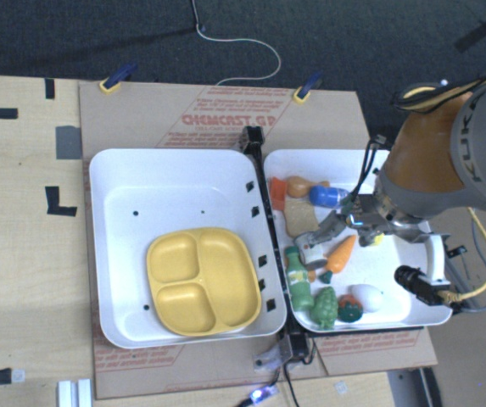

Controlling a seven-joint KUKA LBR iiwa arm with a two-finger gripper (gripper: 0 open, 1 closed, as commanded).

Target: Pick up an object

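Two bins: the gripper (312, 251) hangs low in the right bin (412, 314), fingers spread, gripping nothing, orange carrot (339, 254) just beside it, toys crowding the left wall.

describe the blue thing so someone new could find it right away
Look in the right white bin, along its far side near the top. The blue object lies there, just right of an orange piece and above a tan block. It is the one blue item among them.

An orange carrot (340, 254) is lying tilted in the right bin (412, 312), right of frame centre, beside a green bottle (298, 282).
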